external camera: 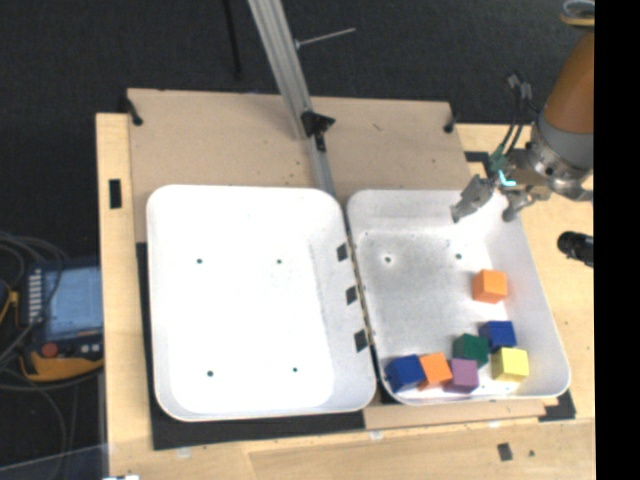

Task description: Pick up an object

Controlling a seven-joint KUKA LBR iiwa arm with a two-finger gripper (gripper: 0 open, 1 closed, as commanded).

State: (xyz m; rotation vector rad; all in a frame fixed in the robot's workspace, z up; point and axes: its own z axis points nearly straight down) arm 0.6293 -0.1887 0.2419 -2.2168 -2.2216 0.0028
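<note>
Nearest you, along the front wall of the right shallow white plastic bin [540, 298], sit a blue block [405, 371], a small orange cube [436, 368], a purple cube [464, 374], a dark green cube [471, 348], a yellow cube [512, 363] and a second blue cube [497, 333], packed close; a larger orange cube [490, 285] stands alone further back. Beyond it the two-finger gripper [493, 200] hovers with fingers spread, empty. Go for the cluster and you risk neighbours blocking the fingers

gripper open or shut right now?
Open. The gripper hangs over the top right corner of the right bin, its two fingers spread apart with bare bin floor between them; nothing is held.
</note>
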